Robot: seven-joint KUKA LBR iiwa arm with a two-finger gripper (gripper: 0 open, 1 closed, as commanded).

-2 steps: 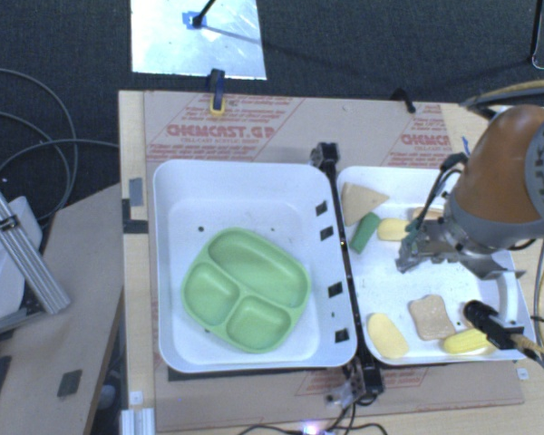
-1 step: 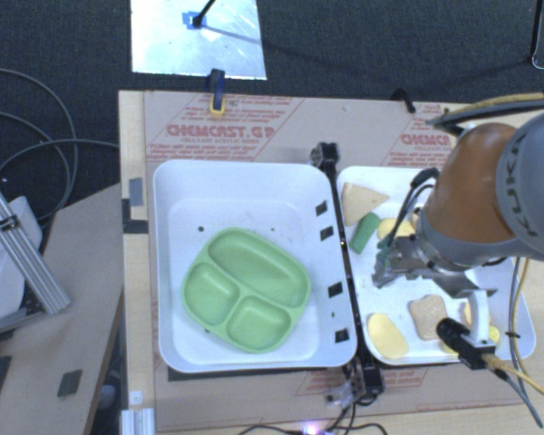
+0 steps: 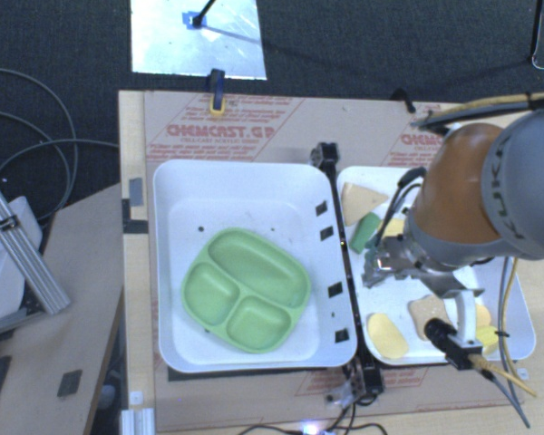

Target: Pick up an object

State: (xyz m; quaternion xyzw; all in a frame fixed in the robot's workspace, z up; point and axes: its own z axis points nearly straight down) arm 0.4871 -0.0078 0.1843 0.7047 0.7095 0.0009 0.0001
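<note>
The grey arm with its orange band (image 3: 462,193) reaches in from the right and hangs over the right bin (image 3: 524,333). Its gripper (image 3: 378,266) points down near that bin's left wall, just below a green object (image 3: 364,231). A pale cream wedge (image 3: 362,196) lies at the bin's far end. At the near end sit a yellow oval piece (image 3: 387,335) and a tan, bread-like piece (image 3: 426,313). A small yellow item (image 3: 486,332) peeks out at the right. The arm hides the middle of this bin.
The left bin (image 3: 177,198) holds a light green divided plate (image 3: 246,289) with three compartments. A black divider with clips (image 3: 337,243) runs between the bins. Cables trail off the bench's near right corner (image 3: 499,379).
</note>
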